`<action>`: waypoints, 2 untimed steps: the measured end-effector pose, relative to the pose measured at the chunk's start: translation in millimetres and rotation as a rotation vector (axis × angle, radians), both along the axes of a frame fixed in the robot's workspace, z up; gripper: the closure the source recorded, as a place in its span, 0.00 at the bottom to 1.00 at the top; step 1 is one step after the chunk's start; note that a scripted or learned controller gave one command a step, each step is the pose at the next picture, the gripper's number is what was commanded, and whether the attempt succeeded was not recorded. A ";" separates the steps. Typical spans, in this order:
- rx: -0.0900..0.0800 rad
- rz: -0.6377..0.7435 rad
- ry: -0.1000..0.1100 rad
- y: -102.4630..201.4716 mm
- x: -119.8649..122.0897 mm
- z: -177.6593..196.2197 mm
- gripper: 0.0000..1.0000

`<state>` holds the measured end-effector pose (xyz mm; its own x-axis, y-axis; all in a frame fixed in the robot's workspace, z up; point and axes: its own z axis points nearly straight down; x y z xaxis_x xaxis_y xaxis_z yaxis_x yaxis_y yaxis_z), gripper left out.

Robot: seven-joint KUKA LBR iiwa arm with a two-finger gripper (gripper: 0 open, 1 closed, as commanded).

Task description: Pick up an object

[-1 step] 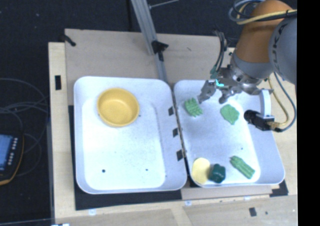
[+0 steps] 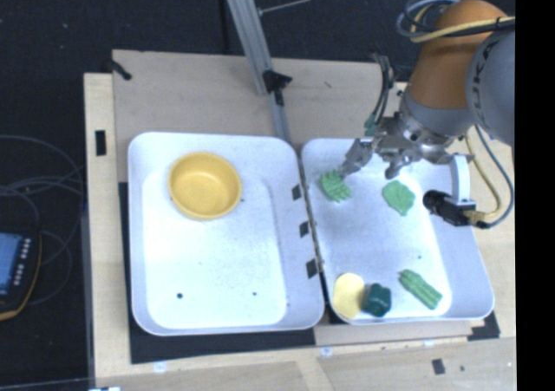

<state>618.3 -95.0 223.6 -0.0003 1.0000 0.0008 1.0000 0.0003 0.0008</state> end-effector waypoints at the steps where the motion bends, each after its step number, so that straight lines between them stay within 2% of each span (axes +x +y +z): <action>1: -0.002 -0.002 0.004 -10.1 -0.9 -47.5 0.00; 2: -0.002 -0.001 0.005 -15.4 6.6 -102.6 0.00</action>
<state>624.9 -110.4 121.0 0.0011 1.0000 -0.0008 1.0000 -0.0011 -0.0043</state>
